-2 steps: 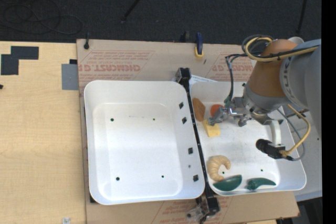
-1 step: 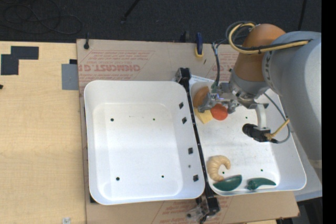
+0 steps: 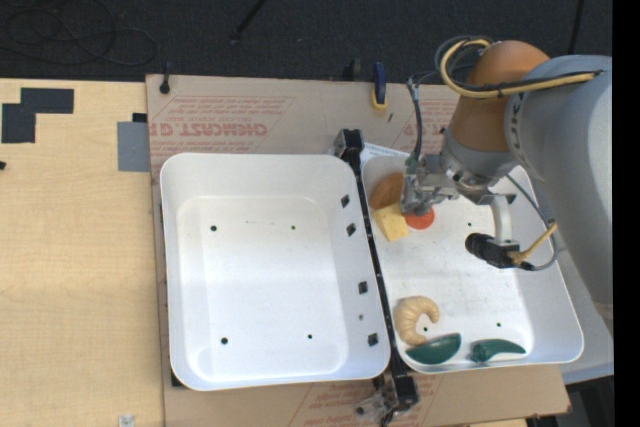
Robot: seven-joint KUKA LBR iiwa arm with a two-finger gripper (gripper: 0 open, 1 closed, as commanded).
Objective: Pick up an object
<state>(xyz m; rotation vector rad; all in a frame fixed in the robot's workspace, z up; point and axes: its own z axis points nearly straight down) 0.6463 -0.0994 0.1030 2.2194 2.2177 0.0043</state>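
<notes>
i see my pincer point(image 3: 418, 203) low in the right bin point(image 3: 560, 315), just above a small red object point(image 3: 422, 219) beside a yellow block point(image 3: 393, 227) near the divider, so the reach is straight down, though i cannot tell its opening.

The right bin point(image 3: 560, 315) holds several small things. A brown lump point(image 3: 386, 191) and a yellow block point(image 3: 393, 227) lie touching near its far left corner, a red ball point(image 3: 420, 219) just beside them. A pale croissant point(image 3: 414, 316) curls near the front, with two dark green pieces point(image 3: 432, 349) point(image 3: 497, 349) along the front wall.
</notes>
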